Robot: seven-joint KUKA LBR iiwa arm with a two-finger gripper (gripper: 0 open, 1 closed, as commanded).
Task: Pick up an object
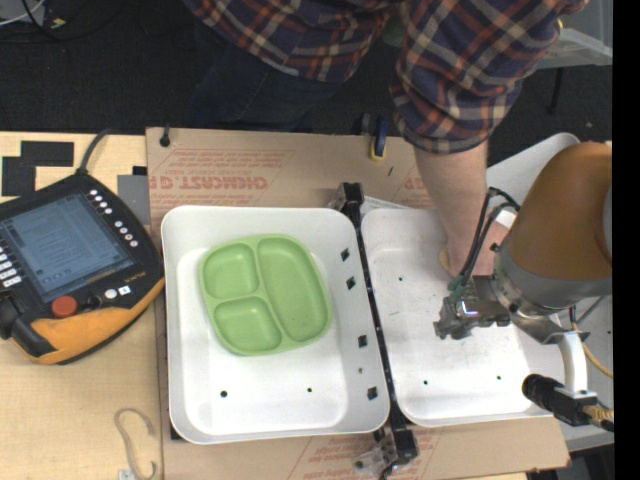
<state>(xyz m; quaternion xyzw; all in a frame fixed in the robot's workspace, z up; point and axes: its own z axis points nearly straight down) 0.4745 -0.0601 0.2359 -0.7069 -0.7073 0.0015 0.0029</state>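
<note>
While jaws hover over right bin | green plate well apart, left bin | grip unclear

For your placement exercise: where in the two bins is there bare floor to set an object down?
Left bin: a bare strip runs along the near wall, below the green divided plate. Right bin: bare between the centre divider and the hand. It is crowded around the hand, where a person's arm reaches in.

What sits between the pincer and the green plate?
The raised rims where the two bins meet, with black clips along them. The pincer is over the right bin; the green divided plate lies in the left bin. Nothing else lies between.
</note>
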